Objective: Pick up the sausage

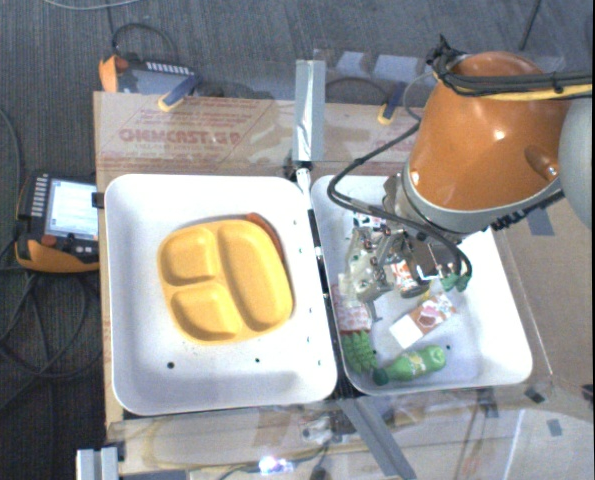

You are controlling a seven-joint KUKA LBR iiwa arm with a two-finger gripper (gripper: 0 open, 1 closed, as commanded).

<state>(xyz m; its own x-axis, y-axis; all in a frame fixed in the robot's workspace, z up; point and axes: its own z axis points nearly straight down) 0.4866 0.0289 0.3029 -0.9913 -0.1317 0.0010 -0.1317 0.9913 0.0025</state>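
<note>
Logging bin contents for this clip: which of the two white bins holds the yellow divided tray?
The left bin. The yellow three-compartment tray lies in it; the right bin holds small toy foods, with the gripper above them.

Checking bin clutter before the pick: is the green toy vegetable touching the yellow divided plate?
Apart. The camera view shows the green vegetable lying in the right bin, while the yellow plate sits in the left bin, both bin walls between them.

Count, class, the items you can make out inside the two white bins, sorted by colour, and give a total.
Yellow: 1, the divided tray in the left bin.
Green: 2, a long item and a bumpy one in the right bin.
White: 1, a small block.
Red and white: 2, packets.
Total: 6; more may lie hidden under the gripper.
</note>
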